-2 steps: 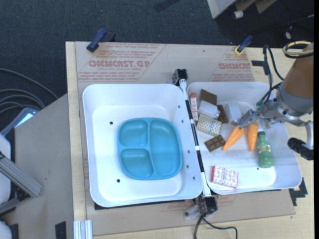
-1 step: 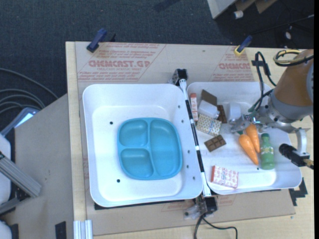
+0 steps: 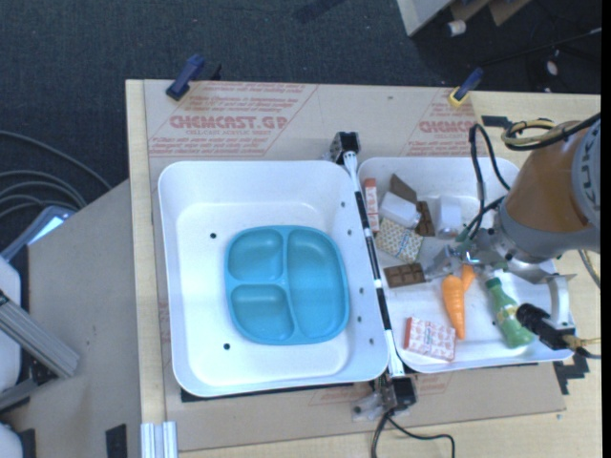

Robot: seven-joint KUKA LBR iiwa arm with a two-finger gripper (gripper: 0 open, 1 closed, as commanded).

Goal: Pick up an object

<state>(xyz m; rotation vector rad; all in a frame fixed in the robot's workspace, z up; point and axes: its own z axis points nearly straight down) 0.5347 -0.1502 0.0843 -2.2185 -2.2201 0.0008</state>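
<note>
- Grey arm with orange band reaches over the right white bin.
- Gripper low, just above the orange plastic carrot; finger state: cannot tell.
- Left white bin holds a blue divided plastic tray.

You see the arm as a thick rounded body, its broad orange band sitting above a grey wrist section with a smooth, slightly glossy shell. Black cables loop along its left side, and a yellowish coiled cable lies near its upper edge. Below the wrist you find the gripper, a cluster of silvery grey metal parts too small and cluttered to make out in detail.
</note>
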